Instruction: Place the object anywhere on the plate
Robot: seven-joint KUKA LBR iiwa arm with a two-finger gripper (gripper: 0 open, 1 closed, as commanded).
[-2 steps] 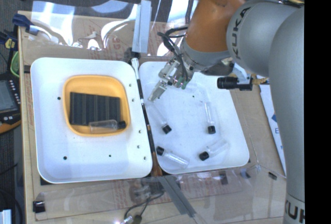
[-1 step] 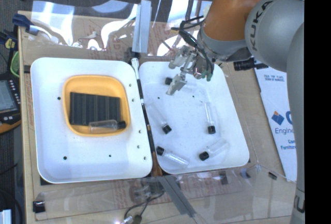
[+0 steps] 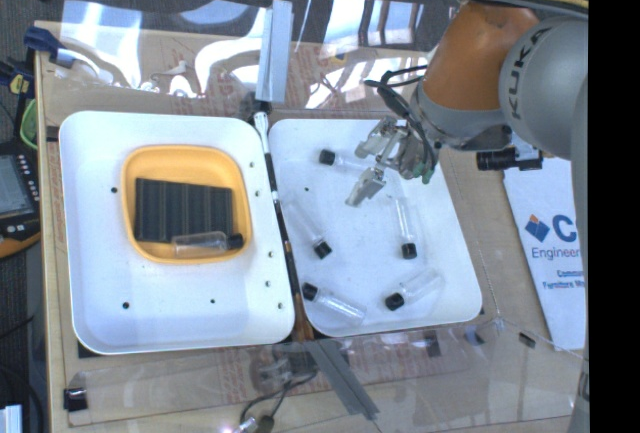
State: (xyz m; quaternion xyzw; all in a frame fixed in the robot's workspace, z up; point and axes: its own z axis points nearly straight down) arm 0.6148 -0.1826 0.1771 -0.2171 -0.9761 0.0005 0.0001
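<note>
**Pincer above the vials, plate one bin away**

Over the right bin [image 3: 455,251] my pincer [image 3: 368,183] hung on the side away from the yellow plate [image 3: 135,183], its fingers slightly parted with nothing between them. Just beyond it from the plate lay a clear vial [image 3: 403,224] with a black cap; more vials were scattered across that bin, all well apart from the plate. One vial [image 3: 205,241] already rested on the plate's dark insert [image 3: 185,206]. My worry was the grasp: these tubes looked smooth and round, so I judged one could roll or squirt free as the fingers closed, or drop at the bin [image 3: 75,221] wall between.
</note>
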